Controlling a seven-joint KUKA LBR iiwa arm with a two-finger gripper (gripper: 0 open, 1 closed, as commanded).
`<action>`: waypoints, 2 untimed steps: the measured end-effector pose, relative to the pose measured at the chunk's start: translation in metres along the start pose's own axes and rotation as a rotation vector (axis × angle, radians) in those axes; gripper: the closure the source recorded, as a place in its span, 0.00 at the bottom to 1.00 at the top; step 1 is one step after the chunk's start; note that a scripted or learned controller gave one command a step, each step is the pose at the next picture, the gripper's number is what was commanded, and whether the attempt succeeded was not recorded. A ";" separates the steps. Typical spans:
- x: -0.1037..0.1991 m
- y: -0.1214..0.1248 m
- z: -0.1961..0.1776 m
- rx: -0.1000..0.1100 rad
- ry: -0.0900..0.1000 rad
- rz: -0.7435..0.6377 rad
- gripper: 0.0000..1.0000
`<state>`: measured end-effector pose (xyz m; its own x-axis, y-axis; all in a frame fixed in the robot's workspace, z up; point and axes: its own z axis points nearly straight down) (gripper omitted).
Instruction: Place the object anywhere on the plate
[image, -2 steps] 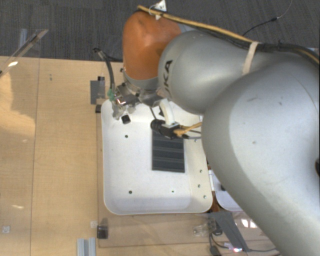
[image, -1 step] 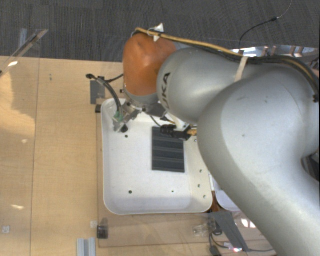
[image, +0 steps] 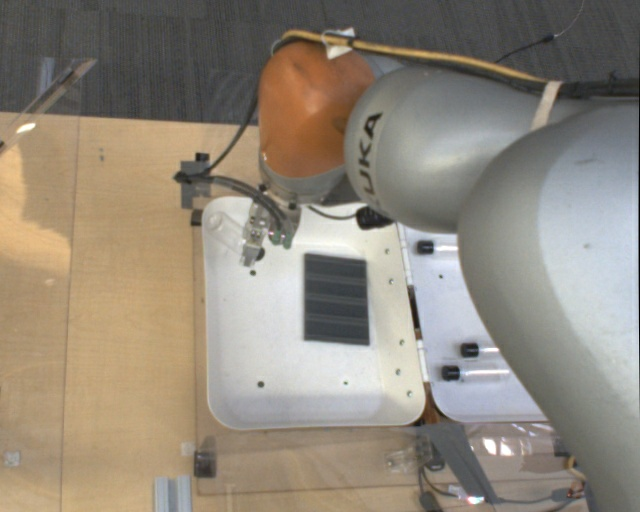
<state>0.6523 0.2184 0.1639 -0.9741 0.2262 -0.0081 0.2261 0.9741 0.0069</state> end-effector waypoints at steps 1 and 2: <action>0.000 0.018 -0.123 0.001 -0.001 0.727 1.00; 0.000 0.018 -0.123 0.001 -0.001 0.726 0.00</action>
<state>0.6553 0.2358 0.2868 -0.5780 0.8160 -0.0028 0.8160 0.5780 0.0098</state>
